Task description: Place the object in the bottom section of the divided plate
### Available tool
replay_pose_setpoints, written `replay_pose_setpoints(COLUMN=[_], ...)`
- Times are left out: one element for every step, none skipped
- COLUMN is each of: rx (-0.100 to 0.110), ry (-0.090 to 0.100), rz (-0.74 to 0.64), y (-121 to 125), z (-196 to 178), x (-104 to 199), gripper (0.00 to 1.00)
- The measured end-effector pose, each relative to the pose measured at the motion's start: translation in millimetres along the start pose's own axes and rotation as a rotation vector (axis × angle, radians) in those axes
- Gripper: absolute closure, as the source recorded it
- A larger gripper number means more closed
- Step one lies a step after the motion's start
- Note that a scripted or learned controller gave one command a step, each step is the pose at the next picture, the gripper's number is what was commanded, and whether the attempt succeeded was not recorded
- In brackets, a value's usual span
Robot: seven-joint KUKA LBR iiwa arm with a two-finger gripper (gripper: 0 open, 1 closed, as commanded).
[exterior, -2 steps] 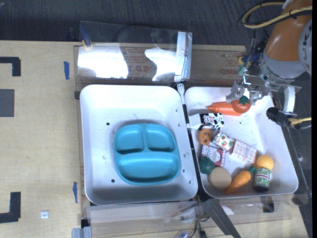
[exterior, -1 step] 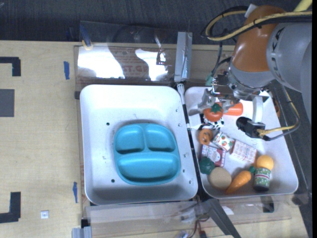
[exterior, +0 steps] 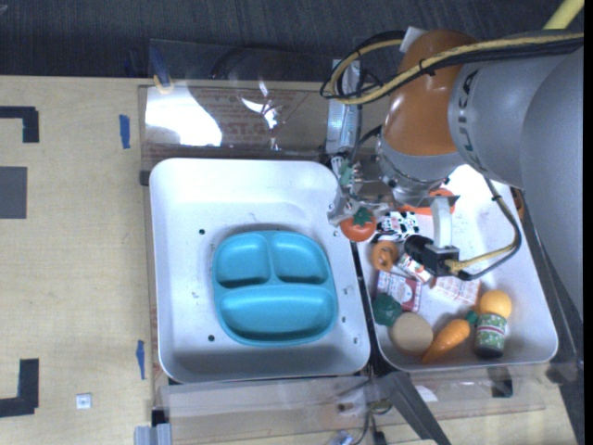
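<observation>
hanging over the seam between the two white bins, the end effector (exterior: pixel 349 204) has a small red tomato-like toy (exterior: pixel 358 224) right under its tip. the toy touches or nearly touches the fingers, but whether it sits between them, or whether they are apart or together, cannot be told from this slanted look.

the toy lies above the right rim of the left bin (exterior: pixel 176 202), beside the upper right corner of the blue divided plate (exterior: pixel 274 285). the plate rests flat in the middle of that bin, two small sections at the top and one wide bottom section (exterior: pixel 276 311), all bare.

the right bin (exterior: pixel 537 332) carries a loose pile: a black-and-white spotted toy (exterior: pixel 398 222) just right of the tomato, an orange piece (exterior: pixel 384 254) below it, red-and-white packets (exterior: pixel 400 288), a beige egg-like ball (exterior: pixel 411 332), a carrot (exterior: pixel 447 336), a yellow fruit (exterior: pixel 496 303) and a small dark jar (exterior: pixel 490 334). both bins sit on the pale wooden desk (exterior: pixel 65 276).
</observation>
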State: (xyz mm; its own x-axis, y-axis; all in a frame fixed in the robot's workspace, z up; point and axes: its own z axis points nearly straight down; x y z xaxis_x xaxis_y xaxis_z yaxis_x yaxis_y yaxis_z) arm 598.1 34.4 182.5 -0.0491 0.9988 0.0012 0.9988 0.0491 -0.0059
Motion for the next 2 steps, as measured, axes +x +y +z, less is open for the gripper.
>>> replay_pose_setpoints(rx=[0.0,-0.001], ry=[0.0,-0.001], rz=[-0.1,-0.097], y=[-27.1,-26.8], z=[7.8,7.6], x=[67.0,65.2], gripper=[1.0,0.0])
